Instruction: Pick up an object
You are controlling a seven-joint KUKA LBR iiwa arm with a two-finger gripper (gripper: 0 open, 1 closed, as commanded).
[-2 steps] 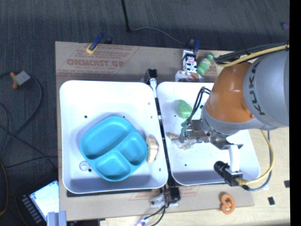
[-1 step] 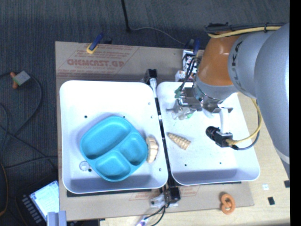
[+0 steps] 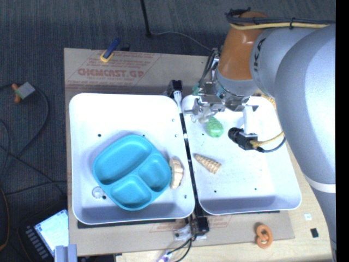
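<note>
**Gripper low over a green object in the right bin**

While the gripper point(image 3: 204, 109) sits low at the back of the right bin point(image 3: 272, 198), its metal fingers blend into a cluster of shiny parts, and I cannot tell whether they are apart or together. Just below and to the right of them lies a small green object point(image 3: 214, 127), rounded and pale; it looks very close to the fingers, but nothing shows it between them. Whether they touch is unclear.

Nearer the front of the same bin lies a tan ridged cone point(image 3: 208, 163), on its side, apart from the green object. A black and yellow cable fitting point(image 3: 245, 138) hangs beside the wrist, over the bin's floor.

Above the gripper rises the orange band point(image 3: 240, 51) of the arm point(image 3: 300, 86), whose grey body is cut off by the right and top edges and hides the bin's far right corner.

Across the divider, the left bin point(image 3: 87, 113) holds a blue divided tray point(image 3: 131, 171). A beige curved object point(image 3: 176, 172) rests against the tray's right edge, its form hard to make out.

Both bins stand on a brown board point(image 3: 114, 72) with faded red lettering on the desk. A blue and yellow item point(image 3: 110, 49) lies on its back edge, and a small orange ring-shaped thing point(image 3: 264, 235) near its front right.
</note>
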